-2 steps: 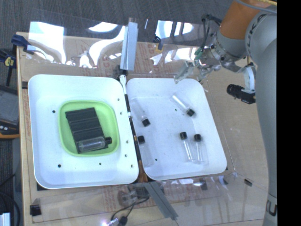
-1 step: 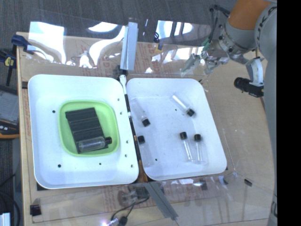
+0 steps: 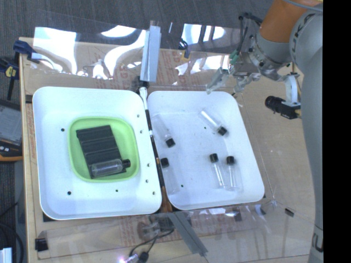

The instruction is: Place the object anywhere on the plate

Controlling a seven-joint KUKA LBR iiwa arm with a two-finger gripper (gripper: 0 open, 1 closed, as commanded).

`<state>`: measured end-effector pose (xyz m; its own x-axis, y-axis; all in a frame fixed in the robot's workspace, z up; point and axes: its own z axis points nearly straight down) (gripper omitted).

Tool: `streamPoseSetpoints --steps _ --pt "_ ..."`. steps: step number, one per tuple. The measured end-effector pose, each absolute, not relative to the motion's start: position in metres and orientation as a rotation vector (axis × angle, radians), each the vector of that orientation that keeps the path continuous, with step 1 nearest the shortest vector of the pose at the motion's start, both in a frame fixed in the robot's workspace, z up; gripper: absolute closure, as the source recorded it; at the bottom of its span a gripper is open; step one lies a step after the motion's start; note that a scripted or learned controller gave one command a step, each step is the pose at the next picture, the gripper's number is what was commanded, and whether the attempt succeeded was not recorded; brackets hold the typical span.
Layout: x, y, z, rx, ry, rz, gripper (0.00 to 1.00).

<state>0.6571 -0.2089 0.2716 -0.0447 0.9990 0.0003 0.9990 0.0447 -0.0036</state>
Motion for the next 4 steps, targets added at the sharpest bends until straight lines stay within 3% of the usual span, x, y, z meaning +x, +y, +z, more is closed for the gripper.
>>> streamPoseSetpoints --steps 1,2,3,4 --pt "0.657 -0.209 0.286 -2.179 -2.262 0.001 0.00" --pt "0.657 -0.208 0.262 -2.220 -2.218 0.005 0.00" --pt "0.620 -0.210 0.317 -2.295 -2.145 0.000 0.00" --pt "0.631 -0.209 0.280 -2.359 -2.068 0.005 0.00"
